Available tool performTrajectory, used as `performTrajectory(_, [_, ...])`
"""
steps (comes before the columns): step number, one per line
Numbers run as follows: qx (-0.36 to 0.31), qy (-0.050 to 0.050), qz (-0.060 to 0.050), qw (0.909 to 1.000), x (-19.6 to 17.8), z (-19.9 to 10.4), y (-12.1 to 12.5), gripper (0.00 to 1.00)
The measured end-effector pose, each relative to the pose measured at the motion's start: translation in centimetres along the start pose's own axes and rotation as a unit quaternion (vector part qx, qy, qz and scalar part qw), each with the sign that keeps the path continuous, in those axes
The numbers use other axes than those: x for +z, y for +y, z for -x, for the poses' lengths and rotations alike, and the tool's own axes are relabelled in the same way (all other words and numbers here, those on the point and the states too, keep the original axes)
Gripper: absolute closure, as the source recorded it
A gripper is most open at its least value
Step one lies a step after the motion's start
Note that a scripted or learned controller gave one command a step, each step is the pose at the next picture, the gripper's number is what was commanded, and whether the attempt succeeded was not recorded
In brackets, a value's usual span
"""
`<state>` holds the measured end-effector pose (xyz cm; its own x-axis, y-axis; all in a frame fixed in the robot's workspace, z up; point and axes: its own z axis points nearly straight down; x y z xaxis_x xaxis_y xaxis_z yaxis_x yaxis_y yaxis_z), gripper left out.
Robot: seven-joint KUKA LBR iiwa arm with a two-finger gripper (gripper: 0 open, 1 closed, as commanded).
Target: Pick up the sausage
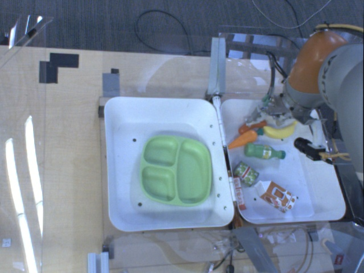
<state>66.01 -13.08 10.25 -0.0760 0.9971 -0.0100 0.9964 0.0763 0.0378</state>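
Fingers' state you cannot tell; the gripper hangs low at the back of the right bin. From the left: 1 green 3-compartment plate, then what looks like the reddish sausage, lying in the bin just beside the gripper. Judging by that, grasp and lift are both left.

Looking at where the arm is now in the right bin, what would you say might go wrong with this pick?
1. The pincer sits low over a tight cluster: yellow banana, orange carrot and a reddish sausage-like piece. It may close on the wrong item.
2. The green plastic bottle lies just beside them and may get nudged.
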Motion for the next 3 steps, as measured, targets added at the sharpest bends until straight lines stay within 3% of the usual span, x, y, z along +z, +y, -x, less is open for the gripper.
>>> performTrajectory(1, [0.041,0.003,-0.002,0.9992,0.2,0.6,1.9,0.00])
performTrajectory(2, [0.068,0.003,-0.003,0.9977,0.1,2.2,-0.6,0.00])
performTrajectory(3, [0.147,0.001,-0.003,0.9892,0.2,1.2,0.4,0.00])
